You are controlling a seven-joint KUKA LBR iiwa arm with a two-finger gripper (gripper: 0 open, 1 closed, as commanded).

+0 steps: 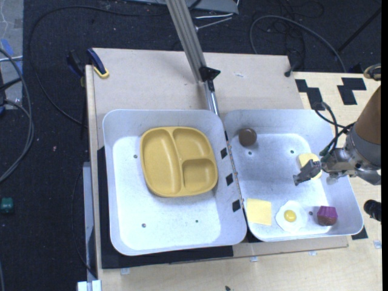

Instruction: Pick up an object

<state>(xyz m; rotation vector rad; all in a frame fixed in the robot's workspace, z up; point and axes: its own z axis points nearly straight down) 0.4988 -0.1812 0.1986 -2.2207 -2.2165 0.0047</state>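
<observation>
Hovering end effector (308,173) — grip state unclear — touching yellow block (307,160) above it.

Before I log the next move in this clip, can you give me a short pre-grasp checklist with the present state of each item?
1. Gripper over the right bin: ok.
2. Yellow piece beside the gripper, partly hidden by it: ok as nearest target.
3. Anything held between the jaws: cannot tell.
4. Fried egg, purple block, yellow square and brown ball apart from the gripper: ok.
5. Yellow divided plate in the left bin, away from the arm: ok.
</observation>
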